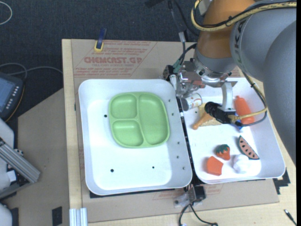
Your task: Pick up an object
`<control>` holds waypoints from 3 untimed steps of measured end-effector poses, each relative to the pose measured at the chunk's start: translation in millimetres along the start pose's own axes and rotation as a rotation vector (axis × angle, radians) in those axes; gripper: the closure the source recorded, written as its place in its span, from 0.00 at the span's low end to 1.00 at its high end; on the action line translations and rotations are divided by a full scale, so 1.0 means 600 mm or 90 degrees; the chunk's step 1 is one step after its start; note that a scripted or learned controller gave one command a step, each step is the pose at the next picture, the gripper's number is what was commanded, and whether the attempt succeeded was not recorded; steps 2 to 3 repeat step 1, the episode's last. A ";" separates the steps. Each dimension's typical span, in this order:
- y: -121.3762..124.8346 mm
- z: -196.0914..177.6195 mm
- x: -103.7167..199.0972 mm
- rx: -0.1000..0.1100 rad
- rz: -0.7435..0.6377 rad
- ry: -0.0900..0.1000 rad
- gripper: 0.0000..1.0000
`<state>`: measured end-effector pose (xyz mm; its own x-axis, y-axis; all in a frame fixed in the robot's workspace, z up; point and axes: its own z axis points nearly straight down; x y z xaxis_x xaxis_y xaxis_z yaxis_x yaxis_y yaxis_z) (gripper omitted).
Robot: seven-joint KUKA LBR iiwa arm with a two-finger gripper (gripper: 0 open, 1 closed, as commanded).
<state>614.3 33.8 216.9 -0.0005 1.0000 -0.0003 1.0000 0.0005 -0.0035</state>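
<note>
— Two white bins [94, 173] on the bench?
— Yes. Green plate [139, 119] left; cone [205, 119], carrot [243, 108], strawberry [223, 150] right.
— Gripper [190, 95]?
— Over the right bin's top-left corner; its grip is unclear.

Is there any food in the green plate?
No, it is empty. The green plate in the left bin shows three bare compartments; the toy foods lie in the right bin.
</note>
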 end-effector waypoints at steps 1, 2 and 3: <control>-0.002 -0.013 0.028 -0.003 -0.001 0.000 1.00; -0.002 -0.013 0.028 -0.003 -0.001 0.000 1.00; -0.002 -0.013 0.028 -0.003 -0.001 0.000 1.00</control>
